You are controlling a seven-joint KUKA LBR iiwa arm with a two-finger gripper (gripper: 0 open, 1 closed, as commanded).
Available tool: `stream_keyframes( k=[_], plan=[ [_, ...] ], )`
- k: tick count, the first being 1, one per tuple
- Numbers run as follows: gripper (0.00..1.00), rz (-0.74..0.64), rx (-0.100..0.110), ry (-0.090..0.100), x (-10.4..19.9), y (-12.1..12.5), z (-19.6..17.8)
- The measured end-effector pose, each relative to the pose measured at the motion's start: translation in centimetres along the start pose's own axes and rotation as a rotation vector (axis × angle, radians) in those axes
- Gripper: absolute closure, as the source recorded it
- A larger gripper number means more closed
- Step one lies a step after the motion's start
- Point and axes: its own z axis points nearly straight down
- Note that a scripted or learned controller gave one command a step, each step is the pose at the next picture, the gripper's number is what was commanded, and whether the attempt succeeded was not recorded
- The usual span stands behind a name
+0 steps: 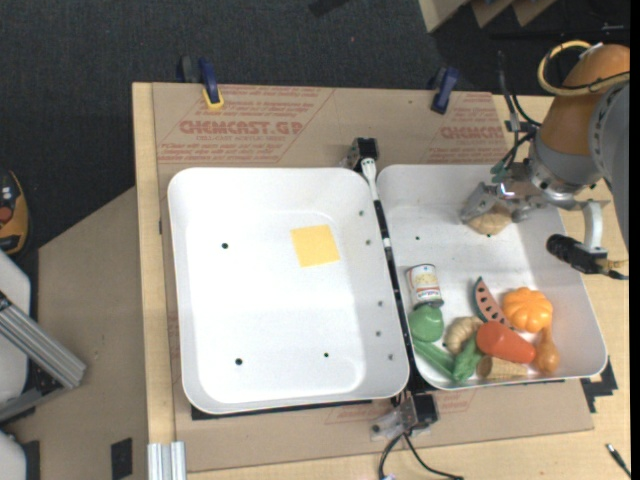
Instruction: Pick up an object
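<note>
Camera view: the two-finger gripper [487, 208] is seen lowered into the right white bin [440, 193] near its far edge, just over a small beige lump-shaped object [490, 223]; whether it is grasped cannot be told. Toward the bin's near edge, a small labelled can [425, 285], a watermelon slice [485, 301], an orange pumpkin [527, 309] and green vegetables [437, 338] are heaped. A flat yellow square [316, 245] is found in the left white bin [200, 268].
</note>
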Motion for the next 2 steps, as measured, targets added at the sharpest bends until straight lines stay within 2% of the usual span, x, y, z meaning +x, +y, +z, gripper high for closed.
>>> stream_keyframes(
  k=[1,2],
  plan=[
    [0.0,0.0,0.005,0.013,-2.1,-5.4,-0.1],
    [0.0,-0.003,0.017,0.018,-1.8,1.2,0.2]
  ],
)
